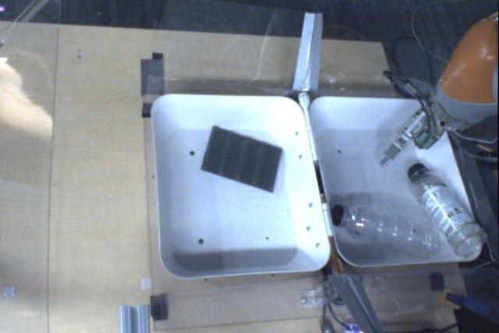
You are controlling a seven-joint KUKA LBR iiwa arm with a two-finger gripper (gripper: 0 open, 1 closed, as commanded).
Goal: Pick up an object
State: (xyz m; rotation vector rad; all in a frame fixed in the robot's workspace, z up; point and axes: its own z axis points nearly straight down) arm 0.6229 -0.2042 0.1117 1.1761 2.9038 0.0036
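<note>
**Q:** Gripper position and state?

**R:** Gripper is seen over the right bin, toward two o'clock of that bin, reaching in from the three o'clock side beneath the orange band. Whether it is released or clenched cannot be told; nothing is seen held by it.

**Q:** What is found nearest to it?

**R:** A clear plastic bottle with a dark cap is laid at about four o'clock from the gripper, near it but apart, against the bin's three o'clock wall. A second clear bottle is laid on its side at six o'clock, along the bin's lower wall, its dark cap pointed toward nine o'clock.

**Q:** And farther out?

**R:** A dark ribbed rectangular pad is laid flat in the left bin, at nine o'clock from the gripper, slightly tilted and well apart. Both bins are borne side by side on a wooden bench.
</note>
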